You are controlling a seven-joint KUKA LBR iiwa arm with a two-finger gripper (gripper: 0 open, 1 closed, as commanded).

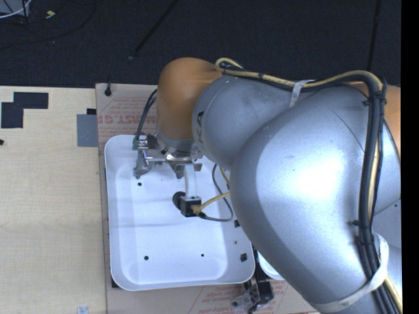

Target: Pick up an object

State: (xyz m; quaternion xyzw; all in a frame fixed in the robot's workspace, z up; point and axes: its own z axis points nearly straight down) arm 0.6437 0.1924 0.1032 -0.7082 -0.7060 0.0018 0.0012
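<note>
Object: cannot tell | 1 end effector (158, 170) open, above 1 white bin (163, 257)

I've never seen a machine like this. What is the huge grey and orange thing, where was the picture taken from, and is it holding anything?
The big grey shape is a robot arm. It is seen by one camera fixed above the bench, looking down at a slant. The arm reaches in from the right and hides much of the scene. The orange band sits just above its wrist. Below that is the gripper, the robot's "hand", which hangs over the far part of a shallow white bin. The bin's floor shows only a few small dark dots. I cannot see anything held in the gripper.
</note>
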